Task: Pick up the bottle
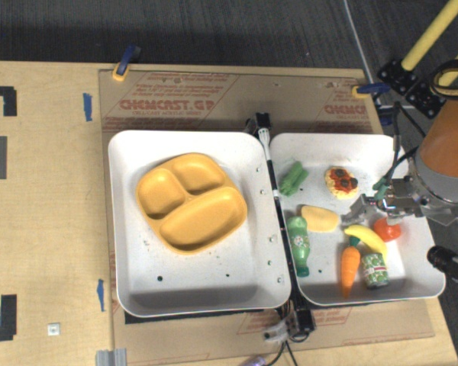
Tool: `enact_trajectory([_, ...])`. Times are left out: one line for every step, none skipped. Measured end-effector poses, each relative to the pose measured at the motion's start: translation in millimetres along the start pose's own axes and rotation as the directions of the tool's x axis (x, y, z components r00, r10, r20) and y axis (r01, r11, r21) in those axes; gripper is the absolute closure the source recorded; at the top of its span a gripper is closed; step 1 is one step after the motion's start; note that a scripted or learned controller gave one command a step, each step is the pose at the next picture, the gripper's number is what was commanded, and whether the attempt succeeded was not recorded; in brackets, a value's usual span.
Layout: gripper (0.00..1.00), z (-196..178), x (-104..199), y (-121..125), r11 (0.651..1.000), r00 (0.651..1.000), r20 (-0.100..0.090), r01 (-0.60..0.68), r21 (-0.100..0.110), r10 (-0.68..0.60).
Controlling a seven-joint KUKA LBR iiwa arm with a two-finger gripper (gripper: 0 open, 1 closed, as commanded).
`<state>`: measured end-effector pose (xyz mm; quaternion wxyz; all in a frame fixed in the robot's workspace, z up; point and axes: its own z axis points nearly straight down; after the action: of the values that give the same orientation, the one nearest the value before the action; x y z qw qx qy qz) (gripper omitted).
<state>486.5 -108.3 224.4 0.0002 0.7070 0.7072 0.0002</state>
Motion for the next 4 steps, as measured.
enact_trajectory([0.0, -10, 52, 31, 0.978, 0.978, 0.0, -0.21, 0.0, 0.21])
enact_trajectory([0.0, 40, 90, 120, 0.973, 0.973, -0.001, -0.229, 0.001, 0.229])
enact_trajectory([0.0, 40, 80, 89, 0.876, 0.876, 0.001, -0.482, 0.004, 0.482])
enact_trajectory([1.0, 30, 81, 89, 0.877, 0.877, 0.001, -0.481, 0.005, 0.481])
